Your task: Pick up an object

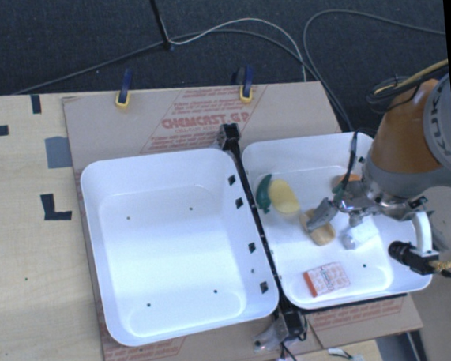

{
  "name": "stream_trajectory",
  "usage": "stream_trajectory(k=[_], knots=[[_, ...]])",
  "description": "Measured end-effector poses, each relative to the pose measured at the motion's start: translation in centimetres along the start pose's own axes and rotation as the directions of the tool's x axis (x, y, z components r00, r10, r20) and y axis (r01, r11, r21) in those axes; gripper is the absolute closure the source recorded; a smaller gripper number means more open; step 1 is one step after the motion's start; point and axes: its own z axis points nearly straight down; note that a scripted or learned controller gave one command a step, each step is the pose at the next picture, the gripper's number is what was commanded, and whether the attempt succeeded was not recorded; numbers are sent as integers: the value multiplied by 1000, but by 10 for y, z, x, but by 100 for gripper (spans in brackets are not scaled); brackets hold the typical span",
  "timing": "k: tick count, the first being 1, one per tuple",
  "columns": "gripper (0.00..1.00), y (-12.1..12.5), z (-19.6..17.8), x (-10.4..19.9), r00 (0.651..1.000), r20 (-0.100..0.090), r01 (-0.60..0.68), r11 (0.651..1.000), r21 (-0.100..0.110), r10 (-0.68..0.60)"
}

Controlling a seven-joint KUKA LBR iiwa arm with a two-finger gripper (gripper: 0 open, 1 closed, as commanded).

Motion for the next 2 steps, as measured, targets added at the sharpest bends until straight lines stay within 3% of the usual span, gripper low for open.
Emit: stream_trajectory(k=[1,2], knots=[[0,41,64,-5,1000,2,-2,1000,-5,2],[100,42,51,-6,1000,3,-2,1000,-9,2]])
